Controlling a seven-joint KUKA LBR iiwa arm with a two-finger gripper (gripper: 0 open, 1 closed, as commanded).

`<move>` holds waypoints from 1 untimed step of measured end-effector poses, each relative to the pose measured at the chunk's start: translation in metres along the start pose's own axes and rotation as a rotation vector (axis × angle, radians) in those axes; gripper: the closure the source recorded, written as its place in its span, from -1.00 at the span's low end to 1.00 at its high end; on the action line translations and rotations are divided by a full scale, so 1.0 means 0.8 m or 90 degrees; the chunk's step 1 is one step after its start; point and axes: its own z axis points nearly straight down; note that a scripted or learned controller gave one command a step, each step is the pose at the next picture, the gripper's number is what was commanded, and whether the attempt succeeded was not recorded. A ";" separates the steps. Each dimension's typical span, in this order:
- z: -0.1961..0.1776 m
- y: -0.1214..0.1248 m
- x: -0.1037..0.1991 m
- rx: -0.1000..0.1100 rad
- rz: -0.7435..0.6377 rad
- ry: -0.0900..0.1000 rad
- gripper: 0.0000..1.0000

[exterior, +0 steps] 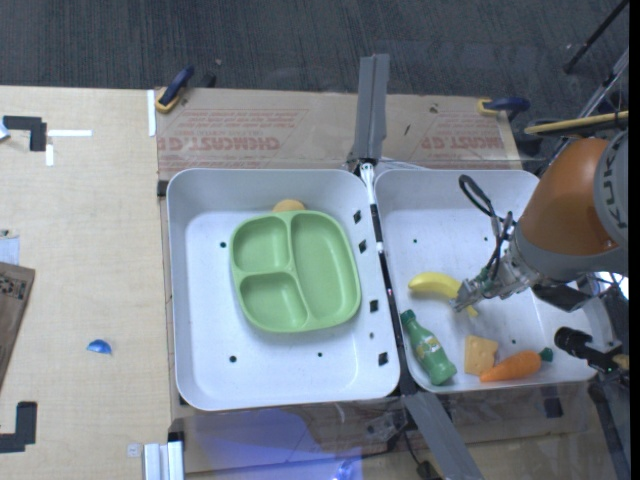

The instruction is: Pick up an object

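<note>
In the right bin (pixel 440 193) lie a yellow banana (pixel 433 285), a green bottle (pixel 428 347), an orange-yellow block (pixel 480 354) and an orange carrot (pixel 514 366). My gripper (pixel 470 295) hangs low over the right bin, its tip right at the banana's right end. The arm with its orange band (pixel 570 208) comes in from the right. Whether anything is between the fingers cannot be made out.
The left bin (pixel 200 298) holds a green divided plate (pixel 296 270) with a small orange thing (pixel 289 206) peeking out behind its far edge. A grey divider post (pixel 371 108) stands between the bins at the back. Cardboard lies behind the bins.
</note>
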 end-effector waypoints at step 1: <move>-0.114 0.034 0.043 0.000 0.134 -0.001 1.00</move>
